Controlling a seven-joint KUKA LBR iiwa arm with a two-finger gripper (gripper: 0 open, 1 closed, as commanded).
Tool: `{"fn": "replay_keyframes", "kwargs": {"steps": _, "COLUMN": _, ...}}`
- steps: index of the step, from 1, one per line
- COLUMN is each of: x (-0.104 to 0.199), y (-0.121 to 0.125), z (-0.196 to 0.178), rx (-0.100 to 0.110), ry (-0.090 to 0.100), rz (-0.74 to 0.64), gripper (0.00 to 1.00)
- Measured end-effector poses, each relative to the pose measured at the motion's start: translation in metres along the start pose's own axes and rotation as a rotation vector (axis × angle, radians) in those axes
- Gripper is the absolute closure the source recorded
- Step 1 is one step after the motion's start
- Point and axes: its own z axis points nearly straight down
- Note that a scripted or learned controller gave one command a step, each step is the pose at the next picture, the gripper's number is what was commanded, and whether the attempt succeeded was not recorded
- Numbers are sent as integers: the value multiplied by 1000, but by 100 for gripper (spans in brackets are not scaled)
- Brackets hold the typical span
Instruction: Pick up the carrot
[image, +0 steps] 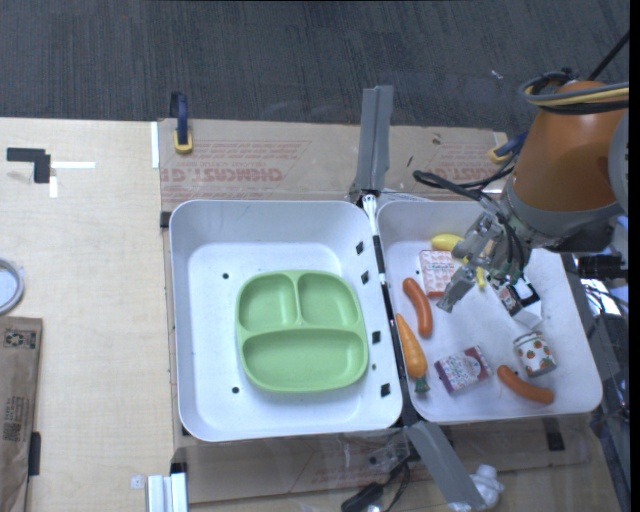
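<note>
Right now we see the gripper (462, 288) hanging over the right bin (570, 400), its two fingers (450, 297) spread apart with nothing between them. We take the carrot (410, 349) as our landmark: it lies against the bin's left wall, orange with a green tip toward the near edge. The gripper is up and to the right of the carrot, apart from it. Just above the carrot, almost touching its top end, lies a reddish sausage (419, 305). Right of the carrot's lower end we see a small red-and-white packet (461, 370), and farther right a second sausage (525, 386) and a little spotted can (534, 353). Up beyond the carrot, behind the gripper, a pink-printed packet (436, 270) and a yellow piece (445, 242) lie near the far wall. Left of the carrot, across the wall, the left bin (200, 330) holds a green divided plate (300, 331).
</note>
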Motion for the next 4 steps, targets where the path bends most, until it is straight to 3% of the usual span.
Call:
{"fn": "replay_keyframes", "kwargs": {"steps": 1, "x": 72, "y": -65, "z": 31, "rx": 1, "ry": 4, "rz": -11, "gripper": 0}}
{"fn": "replay_keyframes", "kwargs": {"steps": 2, "x": -13, "y": -13, "z": 24, "rx": 0, "ry": 1, "rz": -89, "gripper": 0}}
{"fn": "replay_keyframes", "kwargs": {"steps": 3, "x": 40, "y": -100, "z": 37, "rx": 1, "ry": 3, "rz": -158, "gripper": 0}}
{"fn": "replay_keyframes", "kwargs": {"steps": 4, "x": -5, "y": -54, "z": 37, "rx": -1, "ry": -1, "rz": -526, "gripper": 0}}
